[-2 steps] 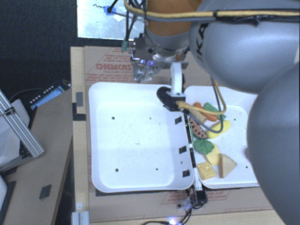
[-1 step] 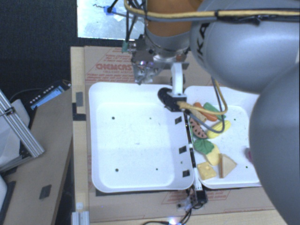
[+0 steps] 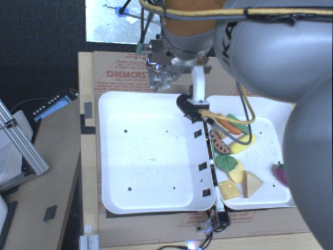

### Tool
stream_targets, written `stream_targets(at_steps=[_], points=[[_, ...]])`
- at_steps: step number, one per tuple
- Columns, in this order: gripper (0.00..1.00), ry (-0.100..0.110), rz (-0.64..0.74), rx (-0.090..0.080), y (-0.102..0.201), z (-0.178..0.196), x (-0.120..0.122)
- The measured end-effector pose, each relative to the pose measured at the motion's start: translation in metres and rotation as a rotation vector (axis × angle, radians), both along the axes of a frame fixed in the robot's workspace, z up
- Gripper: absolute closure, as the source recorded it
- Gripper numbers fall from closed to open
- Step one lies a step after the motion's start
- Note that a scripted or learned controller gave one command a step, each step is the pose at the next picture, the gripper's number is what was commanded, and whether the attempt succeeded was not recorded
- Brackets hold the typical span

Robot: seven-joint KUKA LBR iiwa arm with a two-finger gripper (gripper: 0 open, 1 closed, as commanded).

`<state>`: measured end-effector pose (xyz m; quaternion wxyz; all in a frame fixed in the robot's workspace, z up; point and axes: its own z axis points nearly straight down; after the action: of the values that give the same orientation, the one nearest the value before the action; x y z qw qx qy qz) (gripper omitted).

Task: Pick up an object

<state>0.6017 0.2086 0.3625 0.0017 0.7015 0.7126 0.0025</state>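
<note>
My gripper (image 3: 159, 81) hangs over the far rim of the left bin (image 3: 112, 139), above the cardboard behind it, with nothing seen in it. The toys all lie in the right bin (image 3: 270, 139), along its left side: an orange carrot-like piece (image 3: 229, 124), a watermelon slice (image 3: 219, 142), a yellow piece (image 3: 239, 147), a green leaf shape (image 3: 226, 162), and two pale yellow wedges (image 3: 229, 189) (image 3: 253, 183) near the front. A purple piece (image 3: 281, 174) shows at the right, partly behind the arm.
The grey arm covers the upper right of the view and the right bin's far and right parts. A dividing rail with black clips (image 3: 207, 165) runs between the bins. Cardboard (image 3: 119, 69) lies under both bins.
</note>
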Motion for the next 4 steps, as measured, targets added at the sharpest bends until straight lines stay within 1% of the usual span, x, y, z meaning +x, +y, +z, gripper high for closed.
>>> stream_targets(at_steps=[1, 2, 3, 4], points=[[1.00, -0.001, -0.011, 0.000, 0.007, 0.014, 0.044], [1.00, 0.000, -0.010, 0.000, 0.017, 0.030, 0.068], [1.00, 0.001, -0.011, 0.000, 0.025, 0.053, 0.067], [1.00, 0.002, -0.011, 0.000, 0.026, 0.070, 0.067]])
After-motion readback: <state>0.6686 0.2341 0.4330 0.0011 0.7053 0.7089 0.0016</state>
